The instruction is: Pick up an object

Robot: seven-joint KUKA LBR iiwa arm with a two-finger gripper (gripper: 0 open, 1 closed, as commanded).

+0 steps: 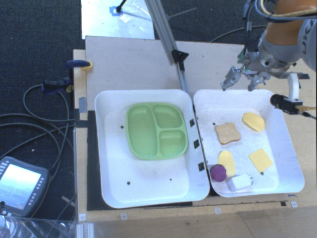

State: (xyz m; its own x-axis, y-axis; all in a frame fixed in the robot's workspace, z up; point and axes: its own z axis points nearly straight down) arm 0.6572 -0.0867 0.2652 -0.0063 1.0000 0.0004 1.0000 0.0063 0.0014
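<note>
Toast (227, 133) sits in the right bin (295, 152), up toward its far-left part, lying flat with nothing touching it. Around it: a yellow wedge (253, 121) toward the far right edge, a yellow square (260, 160) near the right wall, a yellow oval (226, 160) just this side of the toast, and down in the near-left corner a purple ball (218, 172) right beside a white block (239, 182).

Now the gripper (242, 79). It hangs over the far rim of the right bin, just outside the wall, fingers spread apart with nothing between them. Nothing is picked yet.

Here's the relation that matters: every piece lies toward the near side of the bin from the gripper, and the toast and wedge are the closest. The toast is nearly square, so no long axis to worry about; the wedge runs lengthwise roughly along the far edge, so closing across its short side looks the better bet. Any of them calls for a move inward over the rim and then a drop.

Over in the left bin (111, 182), a green tray (156, 130) lies well apart from the gripper.
</note>
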